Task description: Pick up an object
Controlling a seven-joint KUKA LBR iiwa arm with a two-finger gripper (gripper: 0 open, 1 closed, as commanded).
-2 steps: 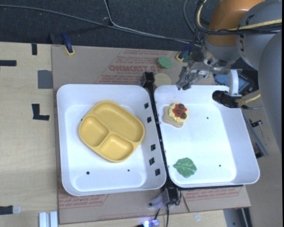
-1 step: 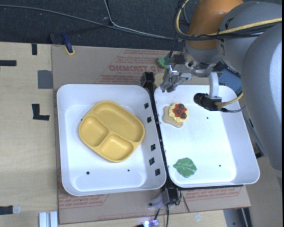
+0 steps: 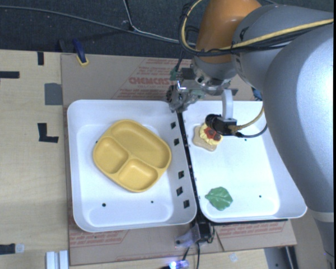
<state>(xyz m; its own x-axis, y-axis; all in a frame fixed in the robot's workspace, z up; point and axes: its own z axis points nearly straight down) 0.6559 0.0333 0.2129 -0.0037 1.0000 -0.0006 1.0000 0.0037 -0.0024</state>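
Here, tool (image 3: 180,98), yellow toy food (image 3: 204,140) near it

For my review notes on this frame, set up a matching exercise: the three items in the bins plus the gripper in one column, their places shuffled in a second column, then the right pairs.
Things
1. yellow divided plate
2. green leafy piece
3. cream and red item
4. gripper

Places
A. right bin, toward the view's bottom edge
B. above the top end of the rims where the two bins meet
C. middle of the left bin
D. right bin, upper left part, near the dividing rim

Pairs: 1-C, 2-A, 3-D, 4-B
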